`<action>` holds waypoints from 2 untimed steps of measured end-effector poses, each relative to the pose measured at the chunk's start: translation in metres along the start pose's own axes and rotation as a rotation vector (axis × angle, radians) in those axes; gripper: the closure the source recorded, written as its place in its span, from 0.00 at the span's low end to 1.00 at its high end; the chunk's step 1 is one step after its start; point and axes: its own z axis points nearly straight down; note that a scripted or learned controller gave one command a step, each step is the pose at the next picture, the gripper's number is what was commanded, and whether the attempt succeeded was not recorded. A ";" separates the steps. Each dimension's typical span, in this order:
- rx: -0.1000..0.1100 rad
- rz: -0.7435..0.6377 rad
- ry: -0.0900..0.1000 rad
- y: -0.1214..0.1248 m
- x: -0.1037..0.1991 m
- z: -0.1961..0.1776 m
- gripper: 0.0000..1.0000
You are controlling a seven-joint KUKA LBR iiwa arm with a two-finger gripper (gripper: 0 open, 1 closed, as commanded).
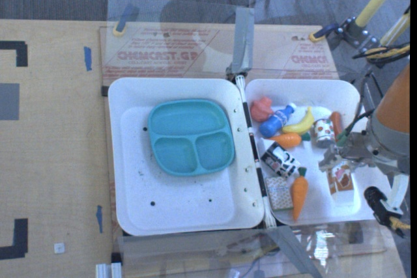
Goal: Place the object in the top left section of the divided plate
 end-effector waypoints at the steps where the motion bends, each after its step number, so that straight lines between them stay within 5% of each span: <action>1: 0.001 0.153 -0.001 0.012 0.092 -0.060 1.00; 2: 0.001 0.139 -0.001 0.008 0.084 -0.113 1.00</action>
